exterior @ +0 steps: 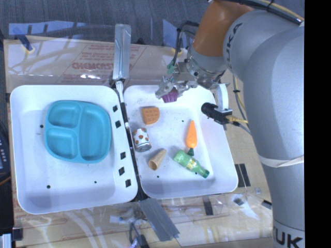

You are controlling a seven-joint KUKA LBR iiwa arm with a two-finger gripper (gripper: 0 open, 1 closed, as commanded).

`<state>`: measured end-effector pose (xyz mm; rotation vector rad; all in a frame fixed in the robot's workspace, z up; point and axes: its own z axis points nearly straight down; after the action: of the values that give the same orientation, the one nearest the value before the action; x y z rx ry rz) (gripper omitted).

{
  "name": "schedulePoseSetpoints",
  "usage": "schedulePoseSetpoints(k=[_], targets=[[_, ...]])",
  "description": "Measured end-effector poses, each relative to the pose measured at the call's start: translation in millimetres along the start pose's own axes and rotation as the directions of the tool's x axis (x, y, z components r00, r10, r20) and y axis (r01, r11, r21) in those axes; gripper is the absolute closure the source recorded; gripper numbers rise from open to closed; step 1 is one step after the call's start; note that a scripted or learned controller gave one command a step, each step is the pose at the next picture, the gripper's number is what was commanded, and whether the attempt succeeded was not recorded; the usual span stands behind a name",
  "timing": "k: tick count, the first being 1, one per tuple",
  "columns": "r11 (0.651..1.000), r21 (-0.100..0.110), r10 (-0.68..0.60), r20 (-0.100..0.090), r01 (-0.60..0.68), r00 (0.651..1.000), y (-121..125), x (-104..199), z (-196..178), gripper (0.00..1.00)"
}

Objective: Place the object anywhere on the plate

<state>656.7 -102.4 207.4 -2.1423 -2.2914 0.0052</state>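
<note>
Fingers (pixel 168 93) pinching a purple object (pixel 169 96) above the right bin's (pixel 227 177) far edge.

Two white bins (pixel 31 190), smooth plastic with a soft shine. Blue plate (pixel 78 130), smooth plastic, matt, split into sections. Toy carrot (pixel 191 134), orange, smooth and a bit shiny, plastic by the look. Green bottle (pixel 190 164), glossy plastic. Small can (pixel 141 139), shiny, with a printed paper-like label. Cone (pixel 157 159), tan, with a rough waffle look. Orange-brown slice (pixel 150 114), dull and grainy like toast. Purple thing (pixel 169 94) at the gripper (pixel 173 87), smooth; material hard to tell. Tabletop (pixel 67 61), brown cardboard under clear shiny plastic film, with grey tape strips. Arm (pixel 269 76), smooth grey painted shell with a glossy orange band.
</note>
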Motion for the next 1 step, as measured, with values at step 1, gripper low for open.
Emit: schedulePoseSetpoints(k=[1], targets=[[0.999,-0.003,0.032,0.001,-0.032,0.999,4.9,73.8,-15.4,1.00]])
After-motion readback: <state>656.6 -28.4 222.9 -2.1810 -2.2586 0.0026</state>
